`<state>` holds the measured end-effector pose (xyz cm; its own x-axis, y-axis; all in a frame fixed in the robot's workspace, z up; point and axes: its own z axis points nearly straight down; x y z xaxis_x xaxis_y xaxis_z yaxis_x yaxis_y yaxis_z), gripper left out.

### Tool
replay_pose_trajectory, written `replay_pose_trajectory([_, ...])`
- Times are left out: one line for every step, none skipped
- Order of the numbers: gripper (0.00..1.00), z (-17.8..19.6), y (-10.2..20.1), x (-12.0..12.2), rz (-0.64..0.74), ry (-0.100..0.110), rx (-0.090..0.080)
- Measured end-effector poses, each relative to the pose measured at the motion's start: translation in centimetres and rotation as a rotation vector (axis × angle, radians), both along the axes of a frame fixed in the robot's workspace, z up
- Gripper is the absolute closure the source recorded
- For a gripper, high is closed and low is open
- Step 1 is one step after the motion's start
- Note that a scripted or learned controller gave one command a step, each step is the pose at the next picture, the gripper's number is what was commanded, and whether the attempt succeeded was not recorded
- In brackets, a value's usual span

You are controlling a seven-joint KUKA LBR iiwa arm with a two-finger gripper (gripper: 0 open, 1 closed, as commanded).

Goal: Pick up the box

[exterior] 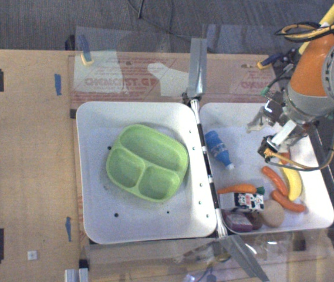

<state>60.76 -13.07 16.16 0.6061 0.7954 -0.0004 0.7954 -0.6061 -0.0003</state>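
A shallow white plastic bin (90,216) fills the centre-left of the frame, and a light green plastic plate with three compartments (148,163) lies in its middle, turned at a slant. Just to its right, touching along the shared rim, sits the second shallow white bin (322,213). In this bin's upper left lies a small blue plastic bottle with a white cap (218,148), its cap pointing down and to the right. Below it, near the bin's lower left, an orange toy carrot with a green tip (237,189) lies flat. The small box printed with black and white cow patches (249,201) sits directly beneath the carrot, touching it. Under the box is a dark purple rounded item (241,221), with a tan rounded lump (272,216) beside it. Further right, a yellow banana (294,184) lies between two orange-red sausage shapes (275,180). The gripper (260,121) hangs over the right bin's upper part, well apart from the box; whether it is apart or together, I cannot tell. The grey arm with its orange band (313,69) enters from the upper right.
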Motion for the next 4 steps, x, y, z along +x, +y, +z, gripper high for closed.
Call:
replay_pose_trajectory([1.0,1.0,0.0,0.1,0.001,0.0,0.0])
replay_pose_trajectory([1.0,4.7,-7.8,1.1,-0.413,0.001,-0.001])
replay_pose_trajectory([1.0,10.8,-9.0,3.0,-0.476,0.0,0.0])
replay_pose_trajectory([0.0,10.8,-9.0,3.0,-0.477,0.001,0.0])
